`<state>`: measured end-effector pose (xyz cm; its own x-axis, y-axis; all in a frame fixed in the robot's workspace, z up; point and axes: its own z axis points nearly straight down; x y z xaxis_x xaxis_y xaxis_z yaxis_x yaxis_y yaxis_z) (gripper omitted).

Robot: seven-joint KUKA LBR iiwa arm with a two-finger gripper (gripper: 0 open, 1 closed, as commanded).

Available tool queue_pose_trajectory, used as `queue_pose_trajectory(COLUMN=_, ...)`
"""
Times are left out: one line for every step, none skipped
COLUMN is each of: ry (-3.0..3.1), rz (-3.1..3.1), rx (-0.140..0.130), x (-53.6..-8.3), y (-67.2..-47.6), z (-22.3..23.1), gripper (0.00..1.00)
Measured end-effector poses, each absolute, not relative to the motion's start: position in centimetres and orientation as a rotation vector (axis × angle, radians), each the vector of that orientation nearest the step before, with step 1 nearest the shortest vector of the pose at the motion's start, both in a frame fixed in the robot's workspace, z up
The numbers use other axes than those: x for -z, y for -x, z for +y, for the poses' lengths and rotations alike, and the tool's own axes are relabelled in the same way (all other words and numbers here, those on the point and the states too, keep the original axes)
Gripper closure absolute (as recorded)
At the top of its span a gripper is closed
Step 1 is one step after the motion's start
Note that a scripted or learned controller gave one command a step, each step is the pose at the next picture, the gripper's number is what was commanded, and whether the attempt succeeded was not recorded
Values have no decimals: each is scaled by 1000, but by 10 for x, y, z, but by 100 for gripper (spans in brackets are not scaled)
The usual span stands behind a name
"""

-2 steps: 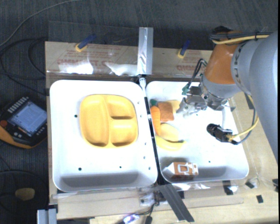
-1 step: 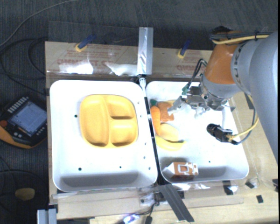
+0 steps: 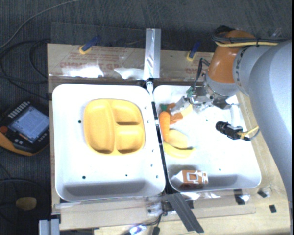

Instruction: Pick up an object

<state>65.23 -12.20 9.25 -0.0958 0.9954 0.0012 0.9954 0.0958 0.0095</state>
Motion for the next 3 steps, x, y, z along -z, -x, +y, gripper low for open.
queue_pose_trajectory(ry=-2097, rz=2316, rx=-29, x=-113, y=-659, z=-121, gripper=100)
queue_pose_trajectory(ry=-2050, rz=2385, rx=7, x=-180, y=-668, z=-49, gripper=100)
queue_pose_trajectory(ry=-1821, rz=2563, rx=9, x=-192, y=-668, z=-63, gripper=100)
